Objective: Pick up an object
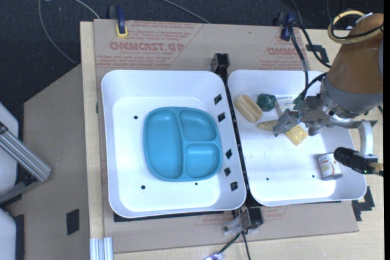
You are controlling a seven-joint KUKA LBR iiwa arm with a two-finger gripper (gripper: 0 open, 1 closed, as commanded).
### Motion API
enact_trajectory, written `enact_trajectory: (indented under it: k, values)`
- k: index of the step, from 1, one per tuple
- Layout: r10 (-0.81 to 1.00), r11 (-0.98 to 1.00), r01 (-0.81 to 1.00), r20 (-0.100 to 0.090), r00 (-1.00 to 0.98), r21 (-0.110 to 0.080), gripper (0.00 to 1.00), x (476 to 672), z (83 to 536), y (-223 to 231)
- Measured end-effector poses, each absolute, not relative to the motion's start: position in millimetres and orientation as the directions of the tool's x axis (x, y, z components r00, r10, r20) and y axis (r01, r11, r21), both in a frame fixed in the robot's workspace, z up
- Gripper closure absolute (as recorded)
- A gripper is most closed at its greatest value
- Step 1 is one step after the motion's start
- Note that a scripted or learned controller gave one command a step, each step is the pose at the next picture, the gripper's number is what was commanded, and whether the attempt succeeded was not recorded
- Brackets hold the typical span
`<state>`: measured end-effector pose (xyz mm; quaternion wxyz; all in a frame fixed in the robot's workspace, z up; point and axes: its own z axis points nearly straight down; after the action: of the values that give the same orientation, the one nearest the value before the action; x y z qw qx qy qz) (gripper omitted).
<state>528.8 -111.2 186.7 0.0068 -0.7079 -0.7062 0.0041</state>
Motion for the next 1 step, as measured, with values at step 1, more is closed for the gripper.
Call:
enact_trajectory:
  k: [1]
  values:
    - [1.0, 0.001, 1.0, 0.002, -0.001, -0.002, 0.0, 532.0, 193.3, -111.1]
